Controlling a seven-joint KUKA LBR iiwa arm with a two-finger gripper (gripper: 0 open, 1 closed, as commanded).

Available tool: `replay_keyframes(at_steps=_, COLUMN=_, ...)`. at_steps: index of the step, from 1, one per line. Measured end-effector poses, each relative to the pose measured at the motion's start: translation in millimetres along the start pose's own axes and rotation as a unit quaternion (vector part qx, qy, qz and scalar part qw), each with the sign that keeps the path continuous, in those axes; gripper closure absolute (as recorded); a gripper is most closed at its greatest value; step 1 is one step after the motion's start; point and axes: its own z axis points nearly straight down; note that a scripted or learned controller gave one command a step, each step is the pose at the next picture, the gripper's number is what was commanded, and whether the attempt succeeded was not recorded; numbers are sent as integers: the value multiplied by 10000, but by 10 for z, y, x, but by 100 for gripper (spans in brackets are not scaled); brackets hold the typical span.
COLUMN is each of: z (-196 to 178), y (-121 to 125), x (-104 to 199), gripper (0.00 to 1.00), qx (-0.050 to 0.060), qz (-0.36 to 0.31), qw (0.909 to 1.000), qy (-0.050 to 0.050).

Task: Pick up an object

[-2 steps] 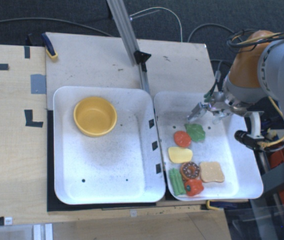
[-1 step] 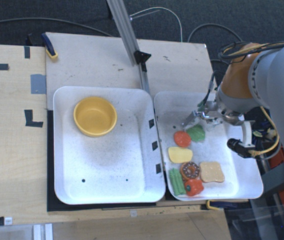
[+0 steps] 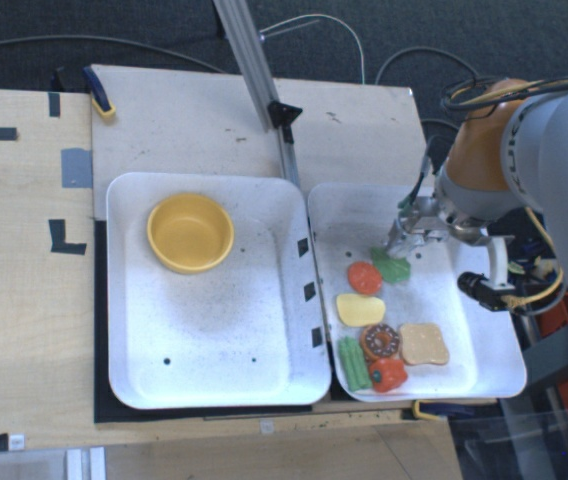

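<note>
gripper (image 3: 401, 245): seen low in right bin (image 3: 484, 368), just above green toy (image 3: 392, 266) (open or closed cannot be told) | yellow bowl (image 3: 190, 231): placed in left bin (image 3: 214, 358)

Robotics lab, test bench setup. Grey industrial arm (image 3: 524, 158) with orange band at right of frame. Two white bins (image 3: 124, 298) side by side at centre on plywood bench (image 3: 24, 298) marked with tape. Toy food (image 3: 379, 323) in right bin. Loose cables (image 3: 314, 28) on dark carpet along top. Metal pole (image 3: 249, 48) rising at upper centre.
</note>
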Motion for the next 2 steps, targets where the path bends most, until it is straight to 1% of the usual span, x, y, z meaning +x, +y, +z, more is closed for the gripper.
replay_keyframes(at_steps=1, z=-428, y=39, x=23, gripper=100, qx=-28, qz=7, qw=10000, qy=-2)
replay_keyframes(at_steps=2, z=-948, y=2, x=-65, gripper=100, qx=-36, qz=9, qw=10000, qy=-8)
